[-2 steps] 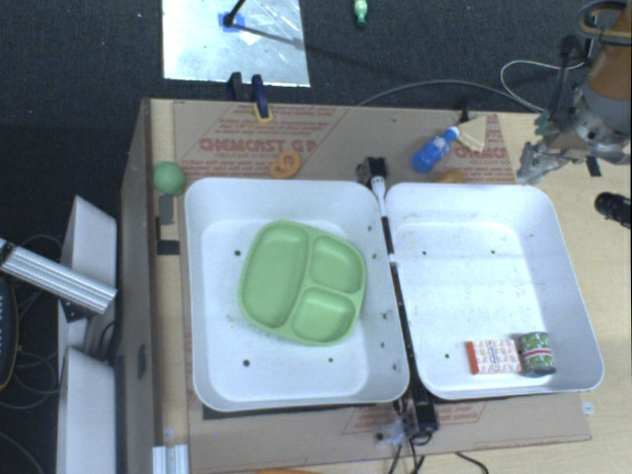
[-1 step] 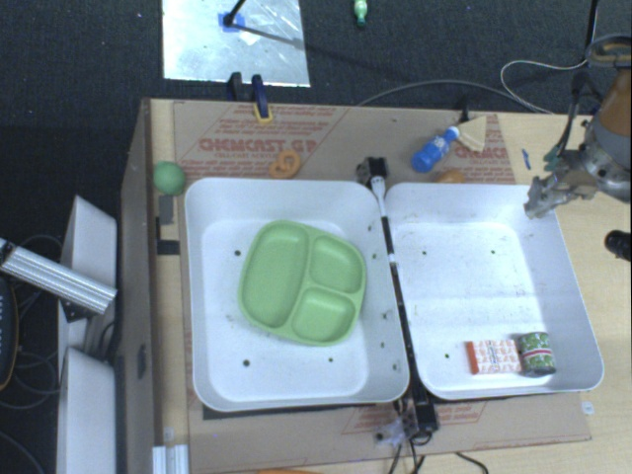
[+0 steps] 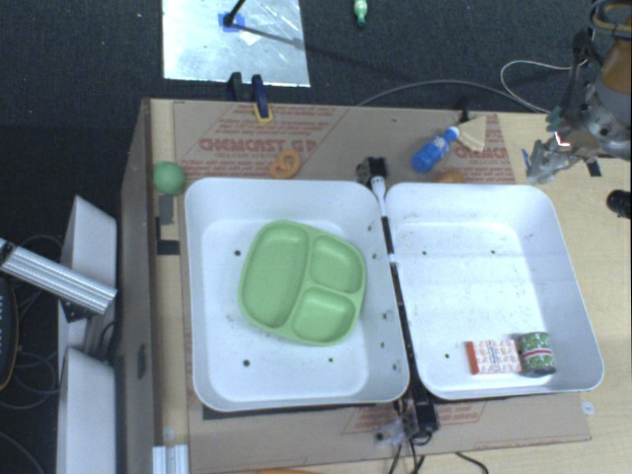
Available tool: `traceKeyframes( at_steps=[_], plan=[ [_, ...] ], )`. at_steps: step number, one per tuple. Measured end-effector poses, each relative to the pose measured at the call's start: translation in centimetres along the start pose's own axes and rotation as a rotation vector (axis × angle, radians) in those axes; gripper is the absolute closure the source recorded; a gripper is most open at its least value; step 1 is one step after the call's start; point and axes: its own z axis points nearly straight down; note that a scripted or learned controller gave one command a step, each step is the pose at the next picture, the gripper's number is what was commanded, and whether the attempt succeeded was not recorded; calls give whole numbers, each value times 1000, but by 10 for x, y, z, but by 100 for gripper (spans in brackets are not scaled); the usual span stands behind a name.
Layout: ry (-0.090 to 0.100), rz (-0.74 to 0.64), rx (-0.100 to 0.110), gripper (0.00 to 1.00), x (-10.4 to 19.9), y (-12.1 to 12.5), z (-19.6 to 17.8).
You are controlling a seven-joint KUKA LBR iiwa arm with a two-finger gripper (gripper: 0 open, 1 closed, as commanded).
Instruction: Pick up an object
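A light green divided plastic plate [image 3: 301,282] lies mid-way in the left shallow white bin [image 3: 222,383]. In the right white bin [image 3: 568,265], a small red-and-white packet [image 3: 492,356] touches a green patterned can [image 3: 536,354] near its front right corner.

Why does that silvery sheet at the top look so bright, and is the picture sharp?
Camera view: the foil sheet mirrors overhead light, so it glares; the bins look evenly lit with soft shadows; the gripper at right is slightly blurred and grainy.
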Motion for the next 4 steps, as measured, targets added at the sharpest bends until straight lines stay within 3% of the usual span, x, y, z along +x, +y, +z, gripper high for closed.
traceKeyframes(
  at_steps=[1,2,3,4],
  plan=[
    [0,3,2,100,0,-69,-15],
    [1,0,2,100,0,-27,-10],
    [0,2,3,100,0,-50,6],
    [0,3,3,100,0,-113,3]
  ],
)
